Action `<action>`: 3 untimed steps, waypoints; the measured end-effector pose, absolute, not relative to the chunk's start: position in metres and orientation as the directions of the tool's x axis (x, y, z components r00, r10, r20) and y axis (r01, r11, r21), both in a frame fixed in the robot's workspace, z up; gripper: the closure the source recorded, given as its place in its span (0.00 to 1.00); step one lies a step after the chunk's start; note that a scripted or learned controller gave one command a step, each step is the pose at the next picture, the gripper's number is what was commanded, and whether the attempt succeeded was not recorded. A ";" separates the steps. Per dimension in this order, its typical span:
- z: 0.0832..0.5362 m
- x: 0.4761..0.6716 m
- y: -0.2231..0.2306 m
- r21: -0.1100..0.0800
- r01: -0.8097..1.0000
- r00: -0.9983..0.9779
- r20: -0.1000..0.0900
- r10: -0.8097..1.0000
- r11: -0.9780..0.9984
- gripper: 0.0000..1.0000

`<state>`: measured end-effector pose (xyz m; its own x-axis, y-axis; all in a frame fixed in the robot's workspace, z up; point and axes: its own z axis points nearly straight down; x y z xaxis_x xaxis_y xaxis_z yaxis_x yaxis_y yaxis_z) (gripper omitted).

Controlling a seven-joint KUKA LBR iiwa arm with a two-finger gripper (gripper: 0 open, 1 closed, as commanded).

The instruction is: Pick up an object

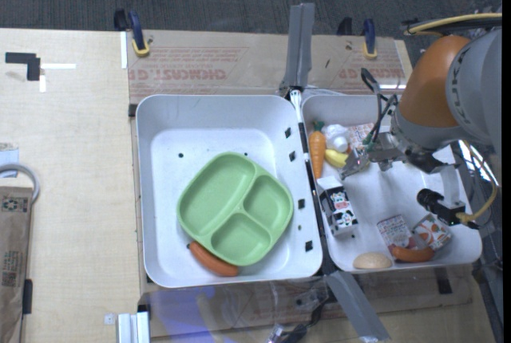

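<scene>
My gripper hangs low in the right bin, at its upper left part. It is right beside a yellow banana, which lies next to an orange carrot and a white lump. A small black-and-white carton lies below the gripper. Near the bin's front sit a tan bread roll, a red sausage and red-and-white packets. The arm hides the bin's upper right part.
The left bin holds a green divided plate with an orange sausage poking out under its front edge. A metal divider runs between the bins. A brown bag lies at the far left.
</scene>
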<state>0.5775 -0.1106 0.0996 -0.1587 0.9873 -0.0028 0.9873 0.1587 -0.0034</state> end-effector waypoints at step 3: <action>0.101 0.644 -0.101 -0.005 0.997 -0.072 -0.004 0.997 0.072 0.00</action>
<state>0.6440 -0.1013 0.1008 -0.0724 0.9974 -0.0044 0.9974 0.0724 -0.0049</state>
